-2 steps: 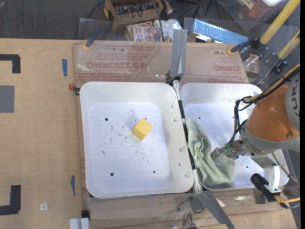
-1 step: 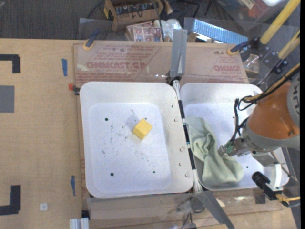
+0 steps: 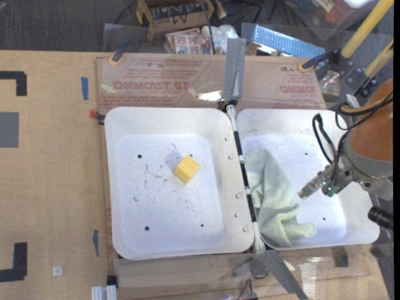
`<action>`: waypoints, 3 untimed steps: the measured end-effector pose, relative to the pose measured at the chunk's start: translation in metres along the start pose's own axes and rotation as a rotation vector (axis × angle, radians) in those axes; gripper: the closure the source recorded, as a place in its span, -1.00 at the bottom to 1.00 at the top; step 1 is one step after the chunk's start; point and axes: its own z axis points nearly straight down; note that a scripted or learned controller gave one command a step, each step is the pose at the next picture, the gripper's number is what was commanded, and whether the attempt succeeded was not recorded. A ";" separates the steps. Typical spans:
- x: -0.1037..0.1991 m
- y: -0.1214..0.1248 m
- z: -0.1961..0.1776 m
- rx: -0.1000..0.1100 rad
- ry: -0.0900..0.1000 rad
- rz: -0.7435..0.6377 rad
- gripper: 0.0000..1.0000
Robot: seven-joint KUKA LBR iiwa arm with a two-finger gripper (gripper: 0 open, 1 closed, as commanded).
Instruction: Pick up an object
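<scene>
My gripper (image 3: 310,190): I cannot tell its state.
Nearest object: crumpled pale-green cloth (image 3: 275,199), just left of my gripper, running toward the right bin's (image 3: 356,230) front edge.

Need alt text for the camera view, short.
The gripper hangs over the right bin, just right of a crumpled pale green cloth lying along that bin's left side. A yellow block sits alone in the left bin.

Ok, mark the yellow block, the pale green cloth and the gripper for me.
yellow block (image 3: 187,169): camera view, on its top face, left bin.
pale green cloth (image 3: 272,195): camera view, middle of the folds, right bin.
gripper (image 3: 306,192): camera view, at its fingertips, beside the cloth.
</scene>
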 end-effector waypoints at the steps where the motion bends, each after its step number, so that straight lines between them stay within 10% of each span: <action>1: -0.012 -0.009 0.052 0.002 0.004 -0.125 1.00; 3: -0.078 -0.049 0.010 -0.002 -0.003 -0.812 1.00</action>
